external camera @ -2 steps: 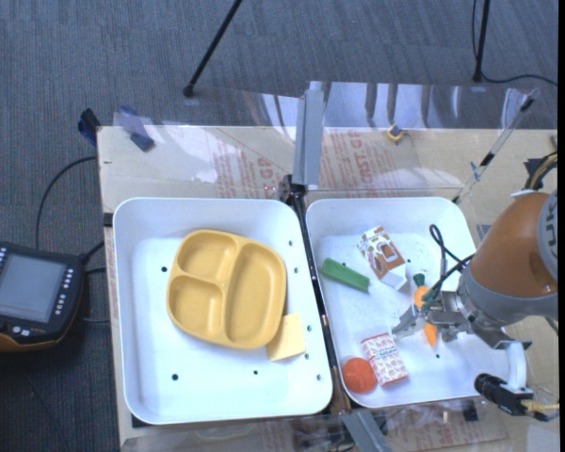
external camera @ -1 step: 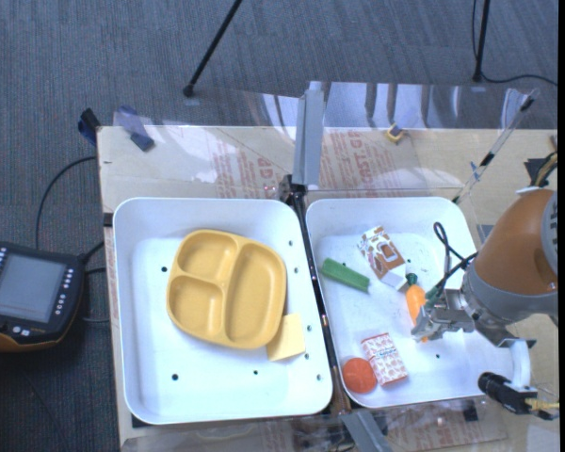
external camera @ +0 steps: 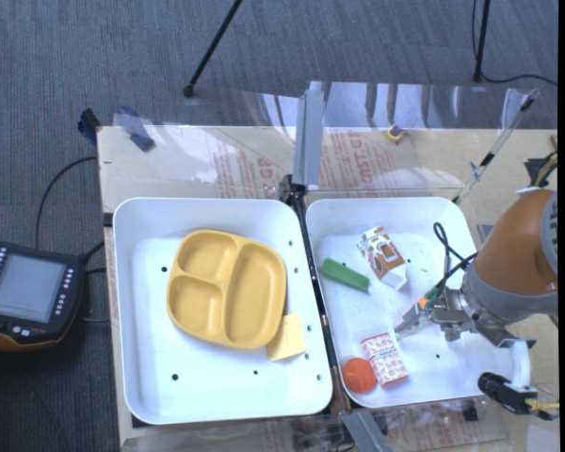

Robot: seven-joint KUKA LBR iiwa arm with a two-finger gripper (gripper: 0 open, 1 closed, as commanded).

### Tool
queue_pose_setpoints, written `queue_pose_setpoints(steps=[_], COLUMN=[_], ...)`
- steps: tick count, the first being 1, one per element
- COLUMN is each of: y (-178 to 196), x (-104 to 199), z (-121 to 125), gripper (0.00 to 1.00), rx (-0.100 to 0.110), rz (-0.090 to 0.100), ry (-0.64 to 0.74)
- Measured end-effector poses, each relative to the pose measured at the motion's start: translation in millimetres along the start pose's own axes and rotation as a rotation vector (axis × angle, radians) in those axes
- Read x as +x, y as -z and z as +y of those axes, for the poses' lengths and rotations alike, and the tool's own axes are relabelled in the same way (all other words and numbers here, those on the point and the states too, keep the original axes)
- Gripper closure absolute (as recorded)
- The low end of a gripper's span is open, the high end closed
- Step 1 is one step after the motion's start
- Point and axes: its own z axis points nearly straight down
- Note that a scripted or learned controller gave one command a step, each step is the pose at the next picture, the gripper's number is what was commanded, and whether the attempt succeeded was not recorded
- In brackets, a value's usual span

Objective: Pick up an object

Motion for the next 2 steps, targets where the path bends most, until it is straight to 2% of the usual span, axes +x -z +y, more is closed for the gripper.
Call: queue_pose_setpoints(steps=[1, 2], y=[-6.0, 5.7], x=[30.3, 30.5], z=[107.6, 108.2], gripper=[0.0, 1.0], rx=[-0.008, -0.008], rz=[-0.004, -0.004], ry=[0.22, 0.223])
